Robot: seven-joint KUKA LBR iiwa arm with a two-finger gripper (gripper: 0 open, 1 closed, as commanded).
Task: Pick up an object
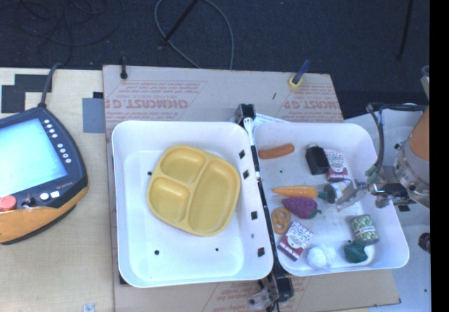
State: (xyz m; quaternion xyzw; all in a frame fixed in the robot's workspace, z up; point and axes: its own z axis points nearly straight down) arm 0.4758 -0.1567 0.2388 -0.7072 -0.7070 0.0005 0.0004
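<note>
The jaws [349, 193] sit low in the right bin [382, 156], reaching in from its right wall; whether they are wide or narrow cannot be told. Just left of them lie the carrot [296, 191] and purple fruit [302, 207]. Just behind is a red-and-white packet [337, 165]; in front, the green can [363, 228]. Far left, the yellow tray [193, 189] fills the other bin.

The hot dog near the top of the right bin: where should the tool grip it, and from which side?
Grip the hot dog across its narrow middle, coming straight down from above. It lies flat and lengthwise left to right, with bare bin floor on both long sides, so fingers fit there.
</note>
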